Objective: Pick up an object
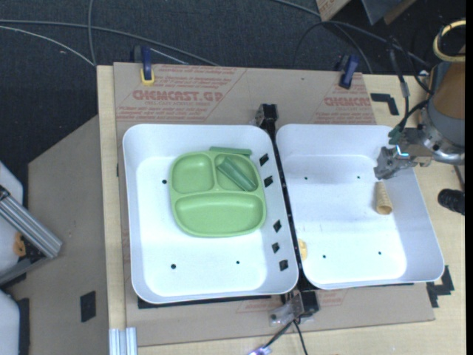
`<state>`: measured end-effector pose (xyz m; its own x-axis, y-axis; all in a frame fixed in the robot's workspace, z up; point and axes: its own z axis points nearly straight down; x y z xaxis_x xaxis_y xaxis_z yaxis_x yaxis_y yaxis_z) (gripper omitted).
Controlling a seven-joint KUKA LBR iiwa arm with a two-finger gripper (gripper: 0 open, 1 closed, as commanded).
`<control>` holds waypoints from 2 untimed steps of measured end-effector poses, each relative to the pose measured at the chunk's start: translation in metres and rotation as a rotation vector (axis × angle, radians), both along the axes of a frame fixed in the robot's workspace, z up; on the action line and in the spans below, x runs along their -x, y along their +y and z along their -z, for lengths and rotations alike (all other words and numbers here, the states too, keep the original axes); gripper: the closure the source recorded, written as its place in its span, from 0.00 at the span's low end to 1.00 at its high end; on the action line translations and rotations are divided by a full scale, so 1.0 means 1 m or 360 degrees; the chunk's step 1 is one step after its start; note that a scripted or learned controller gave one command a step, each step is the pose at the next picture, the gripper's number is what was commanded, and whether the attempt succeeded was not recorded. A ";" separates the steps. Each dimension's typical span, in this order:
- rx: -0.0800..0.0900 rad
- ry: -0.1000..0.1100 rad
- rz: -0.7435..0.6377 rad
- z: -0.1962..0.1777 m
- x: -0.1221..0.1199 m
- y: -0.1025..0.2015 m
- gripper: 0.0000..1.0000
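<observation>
— Since the job is just to pick up an object, which one would you go for?

— The small tan cone-shaped piece [382, 197] in the right bin [347, 272], toward the right of the frame. It lies on its side on the white floor, close to the bin's right wall, with its wider end toward the bottom of the frame. The gripper [387, 163] hangs just above its narrow end.

— Is the gripper on it?

— No, nothing sits between the fingers as far as I can see. Whether they are spread or closed I cannot tell; the tips blur into the metal of the wrist.

— How would the cone handle?

— I'd judge it light and fairly stiff, perhaps a toy ice-cream cone with a ribbed surface. Being round and tapered, it would likely roll or squirt out toward the narrow end if pinched there. Better to close across the thicker part near the middle, fingers either side of the long axis.

— Any risk from the wall?

— Some. The bin's sloped side is near, so one finger has little room on that side.

— And the left bin [148, 272]?

— It holds a green divided plate [214, 213] with a darker green piece [238, 172] resting in its upper right compartment, plus a flat green strip [230, 151] at the plate's top edge. The plate looks wide and smooth, a harder thing to pinch, and it is well apart from the gripper.
</observation>
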<state>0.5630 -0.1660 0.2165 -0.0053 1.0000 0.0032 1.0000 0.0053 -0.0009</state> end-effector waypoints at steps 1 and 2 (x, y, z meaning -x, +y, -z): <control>0.0003 -0.0005 -0.0001 -0.013 -0.005 0.054 1.00; 0.0002 -0.0004 -0.0001 -0.023 -0.005 0.106 1.00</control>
